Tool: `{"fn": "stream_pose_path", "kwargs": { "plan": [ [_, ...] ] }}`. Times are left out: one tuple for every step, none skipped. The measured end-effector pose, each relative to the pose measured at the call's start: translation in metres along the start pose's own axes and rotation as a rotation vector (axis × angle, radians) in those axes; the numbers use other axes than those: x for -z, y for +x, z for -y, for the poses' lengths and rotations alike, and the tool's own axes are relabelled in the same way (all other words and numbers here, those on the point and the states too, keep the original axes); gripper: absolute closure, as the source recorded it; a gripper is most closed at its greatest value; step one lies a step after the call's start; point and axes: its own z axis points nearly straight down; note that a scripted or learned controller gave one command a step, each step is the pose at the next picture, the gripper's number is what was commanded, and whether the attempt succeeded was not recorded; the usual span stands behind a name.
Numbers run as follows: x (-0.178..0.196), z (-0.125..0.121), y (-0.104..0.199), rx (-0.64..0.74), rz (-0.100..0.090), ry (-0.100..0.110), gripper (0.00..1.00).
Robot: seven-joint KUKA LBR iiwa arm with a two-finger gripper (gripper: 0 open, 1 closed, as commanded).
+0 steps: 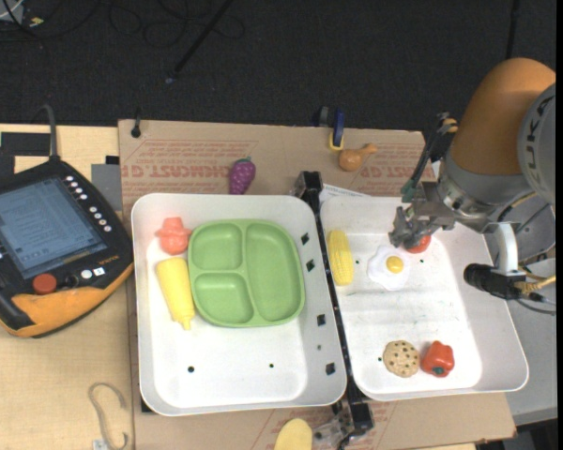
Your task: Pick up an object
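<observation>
One red toy (418, 243) (small) beneath claw (411, 234).

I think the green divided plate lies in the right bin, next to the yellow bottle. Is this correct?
Not quite. In the camera view, the green divided plate lies in the left bin, not the right one. The rest holds: the yellow bottle is beside it.
</observation>
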Motion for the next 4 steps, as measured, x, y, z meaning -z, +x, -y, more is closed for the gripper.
{"fn": "stream_pose_path", "kwargs": {
  "plan": [
    [0.005,0.008,0.030,-0.001,0.001,-0.001,1.00],
    [0.025,0.007,0.030,-0.003,0.002,-0.005,1.00],
    [0.023,0.005,0.029,-0.002,0.003,-0.003,1.00],
    [0.023,0.008,0.032,-0.003,0.002,-0.001,1.00]
  ]
}}
